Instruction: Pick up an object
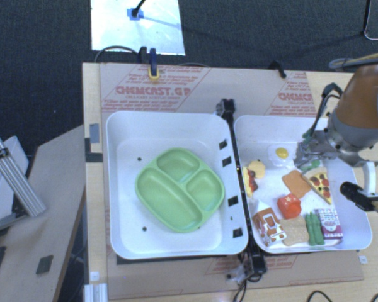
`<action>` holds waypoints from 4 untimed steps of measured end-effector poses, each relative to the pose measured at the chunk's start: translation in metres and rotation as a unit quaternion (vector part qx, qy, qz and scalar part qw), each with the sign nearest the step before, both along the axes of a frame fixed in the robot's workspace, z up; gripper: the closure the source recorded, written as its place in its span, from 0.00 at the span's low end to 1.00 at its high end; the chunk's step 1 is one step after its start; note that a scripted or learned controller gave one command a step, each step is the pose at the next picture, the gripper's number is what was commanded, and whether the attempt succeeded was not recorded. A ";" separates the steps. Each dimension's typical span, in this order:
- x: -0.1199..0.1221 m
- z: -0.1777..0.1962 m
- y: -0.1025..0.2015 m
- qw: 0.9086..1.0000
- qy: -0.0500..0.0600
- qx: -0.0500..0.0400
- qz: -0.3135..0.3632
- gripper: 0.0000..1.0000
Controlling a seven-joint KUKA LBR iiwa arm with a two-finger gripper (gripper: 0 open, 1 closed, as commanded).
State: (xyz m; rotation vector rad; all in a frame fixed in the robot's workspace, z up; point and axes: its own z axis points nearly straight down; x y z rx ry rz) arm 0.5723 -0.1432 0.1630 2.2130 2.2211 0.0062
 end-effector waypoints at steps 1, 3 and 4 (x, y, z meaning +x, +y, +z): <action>0.000 0.043 0.002 1.000 0.001 0.000 0.000 1.00; -0.006 0.055 0.059 1.000 0.003 0.001 0.003 1.00; -0.025 0.048 0.111 1.000 0.004 0.002 0.002 1.00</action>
